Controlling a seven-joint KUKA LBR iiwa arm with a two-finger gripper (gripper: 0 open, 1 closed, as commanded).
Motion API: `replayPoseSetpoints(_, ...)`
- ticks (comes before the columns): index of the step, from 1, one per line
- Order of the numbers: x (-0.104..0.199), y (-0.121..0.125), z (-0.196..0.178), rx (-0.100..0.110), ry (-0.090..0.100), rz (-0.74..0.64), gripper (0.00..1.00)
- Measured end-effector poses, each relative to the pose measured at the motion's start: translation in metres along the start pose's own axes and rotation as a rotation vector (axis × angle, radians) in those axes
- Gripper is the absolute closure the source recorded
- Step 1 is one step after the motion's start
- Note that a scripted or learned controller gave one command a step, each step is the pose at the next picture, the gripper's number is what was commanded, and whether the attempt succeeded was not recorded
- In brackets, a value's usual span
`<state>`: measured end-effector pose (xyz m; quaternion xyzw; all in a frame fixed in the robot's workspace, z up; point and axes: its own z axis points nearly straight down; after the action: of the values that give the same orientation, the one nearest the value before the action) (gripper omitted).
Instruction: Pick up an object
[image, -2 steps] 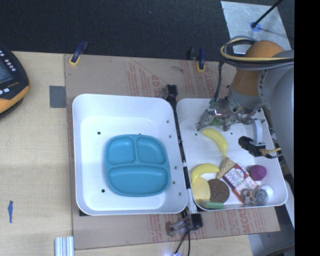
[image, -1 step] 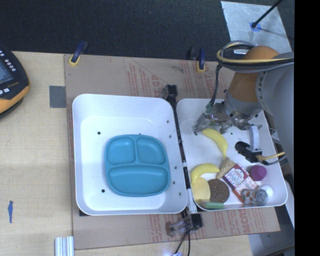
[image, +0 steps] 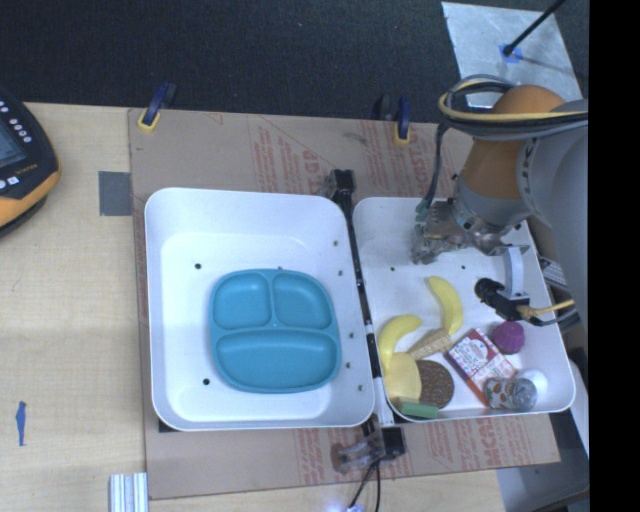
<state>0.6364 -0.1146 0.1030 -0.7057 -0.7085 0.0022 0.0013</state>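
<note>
Camera view, looking down on the bench: my gripper (image: 437, 240) hangs over the far part of the right bin (image: 388, 262), above bare white floor, with nothing under it or between its tips that I can see. How wide it's set I honestly can't tell from this angle; it's just a grey metal cluster below the orange band.

The stuff to pick from is all piled at the near end of that same bin, apart from me:
- a banana (image: 446, 303) is closest, lying at a slant just below my gripper but not touching it
- a second, curved banana (image: 398, 332) sits by the bin's left wall
- a yellow block (image: 403, 378) is right below that, touching a brown disc (image: 434, 383)
- a green thing (image: 420, 409) lies along the near rim
- a red-and-white packet (image: 470, 355) is in the middle of the pile, tilted
- a purple ball (image: 508, 337) sits just beside the packet, toward the right wall
- a small can (image: 505, 393) is in the near right corner

The left bin (image: 180, 260) holds one thing — a blue divided plate (image: 273, 330), flat and roughly centred. Both bins sit on a cardboard sheet (image: 250, 150) — clamped at the far edge by a blue clamp (image: 402, 118).
</note>
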Motion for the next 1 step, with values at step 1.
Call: replayPoseSetpoints(1,0.0000,-0.0002,0.0005,0.001,0.000,0.000,0.00)
